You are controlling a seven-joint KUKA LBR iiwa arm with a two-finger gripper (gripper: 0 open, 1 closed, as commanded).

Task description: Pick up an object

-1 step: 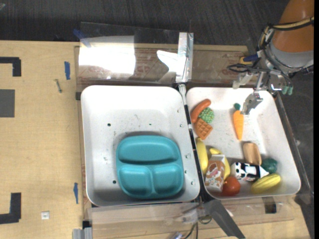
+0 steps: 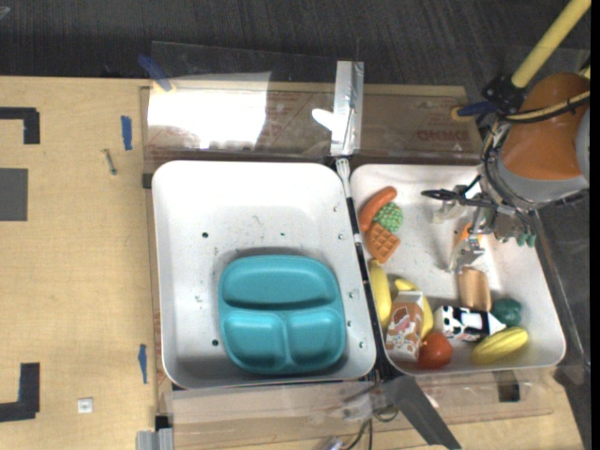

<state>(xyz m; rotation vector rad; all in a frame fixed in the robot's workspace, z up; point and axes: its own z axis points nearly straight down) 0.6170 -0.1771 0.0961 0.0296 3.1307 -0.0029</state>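
The right bin (image 2: 525,251) holds several toy foods. An orange sausage (image 2: 378,202), a green bunch (image 2: 390,217) and a waffle (image 2: 382,243) lie at its left wall. Below them are a banana (image 2: 379,291), a small carton (image 2: 405,325) and a red tomato (image 2: 434,351). A brown cylinder (image 2: 474,288), a black-and-white cow-patterned piece (image 2: 466,322), a dark green piece (image 2: 508,310) and a yellow lemon (image 2: 500,344) sit at the front right. My gripper (image 2: 467,245) hangs over the bin's middle right, just behind the brown cylinder.
The left bin (image 2: 187,214) carries a teal divided tray (image 2: 279,313) in its front half. A clear plastic sheet and a metal bracket (image 2: 347,111) stand behind the bins. The arm's orange band (image 2: 548,139) overhangs the right bin's back right corner.
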